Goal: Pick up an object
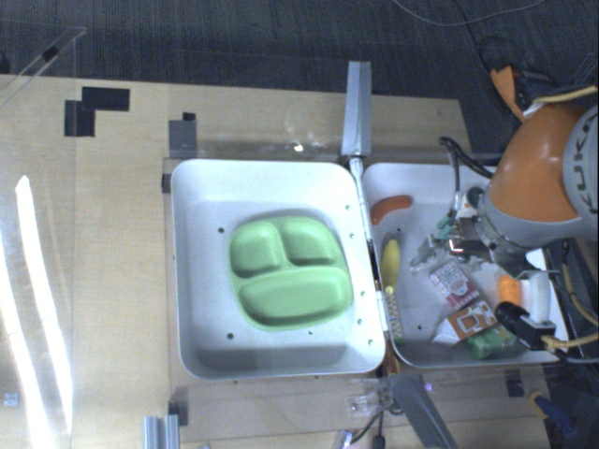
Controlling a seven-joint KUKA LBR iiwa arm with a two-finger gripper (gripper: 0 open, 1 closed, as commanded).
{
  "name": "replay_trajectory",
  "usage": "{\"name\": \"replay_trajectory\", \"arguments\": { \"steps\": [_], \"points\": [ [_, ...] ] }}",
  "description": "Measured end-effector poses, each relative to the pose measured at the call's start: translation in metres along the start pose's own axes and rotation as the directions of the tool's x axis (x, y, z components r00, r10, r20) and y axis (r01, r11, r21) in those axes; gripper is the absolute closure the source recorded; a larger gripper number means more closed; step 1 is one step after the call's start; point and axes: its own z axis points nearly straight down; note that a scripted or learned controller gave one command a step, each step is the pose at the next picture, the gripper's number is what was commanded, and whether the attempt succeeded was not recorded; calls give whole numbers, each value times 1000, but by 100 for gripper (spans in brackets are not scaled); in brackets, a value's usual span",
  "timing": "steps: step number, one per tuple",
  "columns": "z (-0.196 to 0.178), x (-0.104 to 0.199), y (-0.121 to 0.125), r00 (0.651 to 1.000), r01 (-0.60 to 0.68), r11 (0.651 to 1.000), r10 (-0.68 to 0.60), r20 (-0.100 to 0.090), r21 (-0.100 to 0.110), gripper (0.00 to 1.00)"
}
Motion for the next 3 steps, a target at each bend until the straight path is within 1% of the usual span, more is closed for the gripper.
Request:
{"name": "replay_trajectory", "arguments": {
  "steps": [1, 2, 3],
  "points": [
    [91, -40, 2, 990, 141, 990, -141, 7, -20, 0],
    [91, -80, 14, 997, 72, 997, -72, 6, -20, 0],
    [68, -109, 37, 995, 100, 995, -100, 2, -4, 0]
  ]
}}
